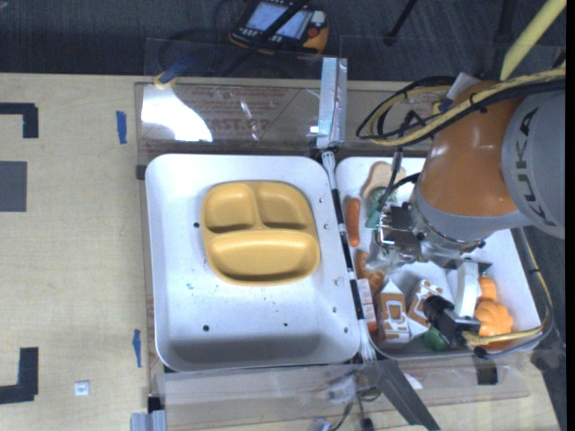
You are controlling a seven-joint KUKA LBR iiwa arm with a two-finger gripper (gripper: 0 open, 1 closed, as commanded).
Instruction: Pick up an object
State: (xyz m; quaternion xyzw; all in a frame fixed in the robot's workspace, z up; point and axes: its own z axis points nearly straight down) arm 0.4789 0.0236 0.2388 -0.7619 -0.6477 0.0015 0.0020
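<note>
My gripper [384, 245] hangs low over the left half of the right bin [526, 259], under the grey and orange arm. Right beside it on the left lies a reddish sausage [353, 219], along the bin's left wall. A tan bread slice [377, 179] lies just beyond it at the bin's far left corner. Toward the near side sit a small brown-and-white carton [393, 317], a second small carton [424, 298], a green item [437, 338] and an orange toy [493, 311]. The arm hides the middle of this bin.
The left bin [171, 268] holds a yellow divided plate [260, 232] in its far half. A clear upright panel [331, 97] stands behind the two bins. Tan bench surface [63, 268] spreads out to the left.
</note>
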